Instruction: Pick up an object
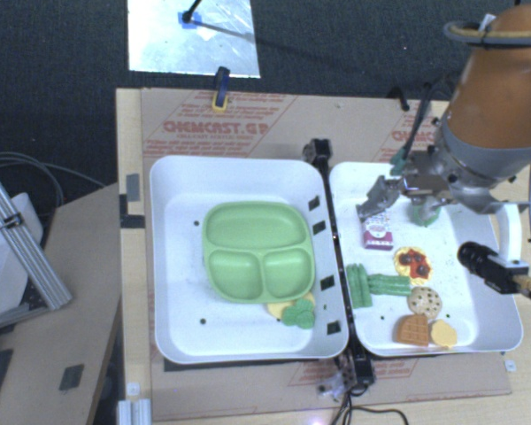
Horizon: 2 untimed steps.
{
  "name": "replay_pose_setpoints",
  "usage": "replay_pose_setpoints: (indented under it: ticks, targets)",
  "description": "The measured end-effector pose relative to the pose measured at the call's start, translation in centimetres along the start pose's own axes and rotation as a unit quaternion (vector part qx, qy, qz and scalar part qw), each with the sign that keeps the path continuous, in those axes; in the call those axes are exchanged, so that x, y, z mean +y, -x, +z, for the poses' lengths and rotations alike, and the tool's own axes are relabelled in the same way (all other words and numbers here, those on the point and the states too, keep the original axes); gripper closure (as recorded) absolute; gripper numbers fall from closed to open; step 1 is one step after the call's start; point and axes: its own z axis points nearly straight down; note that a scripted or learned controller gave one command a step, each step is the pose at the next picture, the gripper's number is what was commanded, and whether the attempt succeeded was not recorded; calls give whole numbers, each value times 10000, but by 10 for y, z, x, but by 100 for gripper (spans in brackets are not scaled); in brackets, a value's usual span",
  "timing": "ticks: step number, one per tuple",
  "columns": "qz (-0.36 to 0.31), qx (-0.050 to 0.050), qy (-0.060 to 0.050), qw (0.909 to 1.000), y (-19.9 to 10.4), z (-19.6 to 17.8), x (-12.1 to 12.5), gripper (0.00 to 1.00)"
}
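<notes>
Here the gripper (378, 200) hovers over the right bin (504, 326), fingers apparently spread, empty, above the small red-and-white carton (378, 233). Risk: the toys are crowded; descending off-centre may nudge the carton.

I see two bins side by side on the bench (203, 113). In the left bin (173, 264) a divided tray (257, 251) sits near the middle, with a small leafy piece (297, 314) at its near right corner. In the right bin (504, 326), the end effector (376, 200) hangs over the far left part, a small carton (378, 232) just below it. Nearer me lie a pizza piece (412, 262), a bean pod (376, 285), a cookie (423, 302) and a waffle (412, 330).
</notes>
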Motion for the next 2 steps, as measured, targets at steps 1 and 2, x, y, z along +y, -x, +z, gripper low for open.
replay_pose_setpoints:
  ticks: [1, 2]
  targets:
    - [15, -5, 52, 10000, -39, -55, 58, 0]
    - [7, -2, -20, 10000, -120, 15, 102, 0]
